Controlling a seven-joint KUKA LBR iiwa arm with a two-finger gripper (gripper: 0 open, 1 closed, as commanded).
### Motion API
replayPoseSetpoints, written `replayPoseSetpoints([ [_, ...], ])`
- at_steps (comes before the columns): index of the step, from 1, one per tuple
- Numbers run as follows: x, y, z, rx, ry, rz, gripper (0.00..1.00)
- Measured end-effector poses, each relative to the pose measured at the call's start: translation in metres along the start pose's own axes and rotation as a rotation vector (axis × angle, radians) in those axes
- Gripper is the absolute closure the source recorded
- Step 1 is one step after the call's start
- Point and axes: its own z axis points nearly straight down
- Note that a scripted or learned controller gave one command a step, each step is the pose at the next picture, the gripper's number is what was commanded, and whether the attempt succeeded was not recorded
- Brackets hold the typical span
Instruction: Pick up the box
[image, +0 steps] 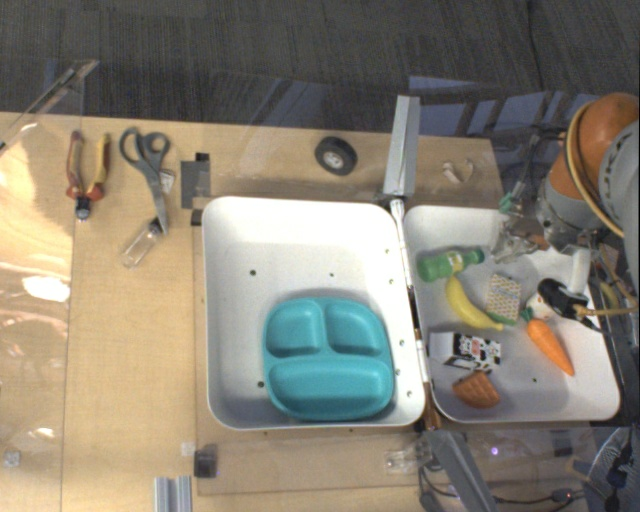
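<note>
**Desk:** While the box (471, 348) lies flat in the lower middle of the right bin (600, 405), what stage is the job at?

**Photographer:** By my reading, the approach. The arm (603, 160) hangs at the upper right of the frame, its orange band showing, and the gripper (518, 232) sits over the bin's upper edge, well apart from the box. Nothing is between its fingers that I can make out, and whether it is released or clenched I cannot tell; the metalwork there is a tangle.

**Desk:** What does the next move call for?

**Photographer:** Travel down the frame and slightly left, then a descent onto a small, low target. The box is crowded: a banana (466, 305) lies just above it, a brown ridged item (477, 390) just below, and the bin's left wall runs beside it. A carrot (549, 345) lies to its right, with more room. I'd judge the fingers need to straddle the box without nudging those neighbours.

**Desk:** Anything hidden or unclear?

**Photographer:** The arm is cut off by the frame's right edge. The box's print is black and white, too small to read. A green bottle (447, 264) and a speckled pad (503, 296) sit near the gripper, and a black-and-white object (558, 297) at the right is partly tangled with cables. The left bin (230, 300) holds a teal divided tray (328, 358); scissors (150, 170), pliers (84, 172) and a tape roll (336, 155) rest on the counter (120, 380).
</note>
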Motion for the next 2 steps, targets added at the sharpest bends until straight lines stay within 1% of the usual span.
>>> replayPoseSetpoints([
  [1, 0.000, 0.000, 0.000, 0.000, 0.000, 0.000, 0.00],
  [2, 0.003, -0.042, 0.020, 0.022, 0.004, -0.038, 0.00],
])
